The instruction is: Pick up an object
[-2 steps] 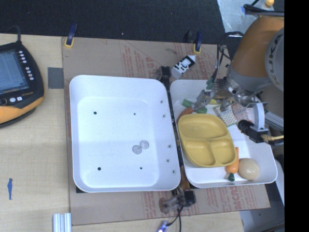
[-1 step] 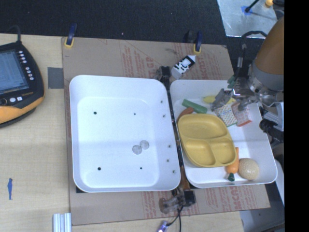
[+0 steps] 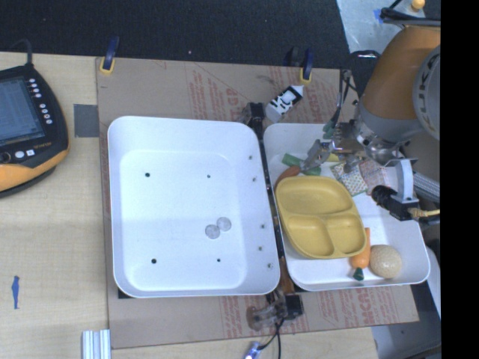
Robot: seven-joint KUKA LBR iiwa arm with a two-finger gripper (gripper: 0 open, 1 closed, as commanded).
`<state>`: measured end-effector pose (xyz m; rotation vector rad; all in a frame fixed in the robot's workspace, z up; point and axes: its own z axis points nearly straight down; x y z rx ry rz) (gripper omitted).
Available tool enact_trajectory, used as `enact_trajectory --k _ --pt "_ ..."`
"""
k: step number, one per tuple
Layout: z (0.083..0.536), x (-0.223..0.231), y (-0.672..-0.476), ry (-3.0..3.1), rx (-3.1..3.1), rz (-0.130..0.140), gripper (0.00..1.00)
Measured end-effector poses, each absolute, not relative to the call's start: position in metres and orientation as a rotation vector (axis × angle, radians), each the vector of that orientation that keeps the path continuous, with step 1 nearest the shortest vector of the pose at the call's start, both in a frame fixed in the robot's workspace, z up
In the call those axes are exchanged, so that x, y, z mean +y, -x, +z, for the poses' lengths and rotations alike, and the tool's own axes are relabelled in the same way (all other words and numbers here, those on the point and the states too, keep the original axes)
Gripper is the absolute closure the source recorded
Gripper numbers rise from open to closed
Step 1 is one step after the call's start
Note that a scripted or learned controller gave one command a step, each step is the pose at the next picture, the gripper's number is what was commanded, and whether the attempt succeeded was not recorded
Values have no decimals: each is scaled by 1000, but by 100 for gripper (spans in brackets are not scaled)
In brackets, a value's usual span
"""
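Note:
My gripper (image 3: 323, 157) hangs over the back of the right bin (image 3: 416, 239), open, with nothing seen between its fingers. Just below it lie a green piece (image 3: 293, 160) and an orange-brown piece (image 3: 289, 172) at the bin's back left. A yellow divided plate (image 3: 320, 217) fills the bin's middle. A patterned flat item (image 3: 361, 176) lies under the wrist to the right. At the front right sit a beige speckled ball (image 3: 385, 261) and an orange carrot-like toy (image 3: 362, 256).
The left bin (image 3: 187, 204) holds two small grey discs (image 3: 218, 228). A black-and-white object (image 3: 284, 101) lies on the cardboard behind the bins. A handheld controller (image 3: 26, 126) rests at the far left of the bench.

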<state>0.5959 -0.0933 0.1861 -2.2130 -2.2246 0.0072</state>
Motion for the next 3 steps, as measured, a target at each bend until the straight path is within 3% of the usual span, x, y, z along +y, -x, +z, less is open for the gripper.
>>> enact_trajectory --k 1,2,3 --pt "175 -179 -613 2219 -2222 3 0" --pt "177 -187 -511 2214 -2225 6 0" --pt "147 -127 -551 2212 -2229 5 0"
